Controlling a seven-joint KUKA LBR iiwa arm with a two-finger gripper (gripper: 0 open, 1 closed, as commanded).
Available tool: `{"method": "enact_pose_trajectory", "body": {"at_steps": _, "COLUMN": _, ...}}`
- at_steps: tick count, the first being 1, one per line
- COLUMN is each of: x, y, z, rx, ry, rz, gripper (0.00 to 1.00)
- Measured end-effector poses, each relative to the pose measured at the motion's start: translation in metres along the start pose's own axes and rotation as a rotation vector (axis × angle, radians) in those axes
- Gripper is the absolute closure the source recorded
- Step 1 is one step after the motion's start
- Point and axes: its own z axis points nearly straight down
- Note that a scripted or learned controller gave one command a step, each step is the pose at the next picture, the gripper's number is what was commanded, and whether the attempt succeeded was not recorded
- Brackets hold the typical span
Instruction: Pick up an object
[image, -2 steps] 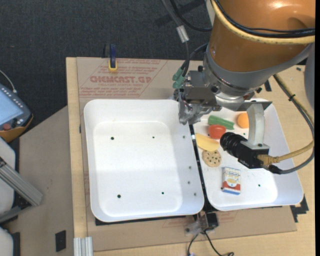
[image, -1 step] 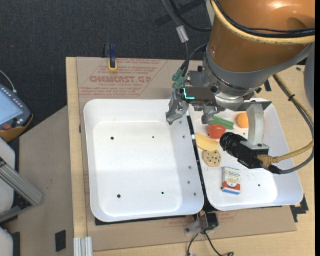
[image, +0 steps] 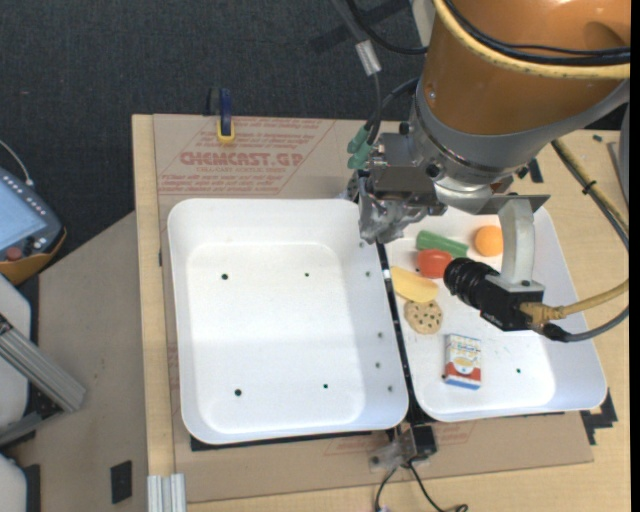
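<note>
My gripper hangs over the back left corner of the right bin, close to the wall shared with the left bin. The arm's big orange and grey body covers much of the bin's back. Beneath and to the right of the gripper lie a green piece, a red piece, an orange ball, a yellow wedge, a chocolate-chip cookie and a small red, white and blue carton. Nothing shows between the fingers.
A black cylinder with a yellow hose juts from the arm over the right bin's middle. Brown cardboard lies under both bins, with a blue and yellow clamp at its back edge.
</note>
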Motion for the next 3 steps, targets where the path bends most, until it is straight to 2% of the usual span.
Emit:
{"method": "enact_pose_trajectory", "body": {"at_steps": 1, "x": 0.064, "y": -0.001, "z": -0.096, "rx": -0.005, "ry": 0.006, "rz": -0.004, "gripper": 1.00}}
{"method": "enact_pose_trajectory", "body": {"at_steps": 2, "x": 0.062, "y": 0.000, "z": -0.101, "rx": 0.003, "ry": 0.001, "rz": 0.001, "gripper": 1.00}}
{"method": "enact_pose_trajectory", "body": {"at_steps": 3, "x": 0.062, "y": 0.000, "z": -0.111, "rx": 0.001, "ry": 0.002, "rz": -0.001, "gripper": 1.00}}
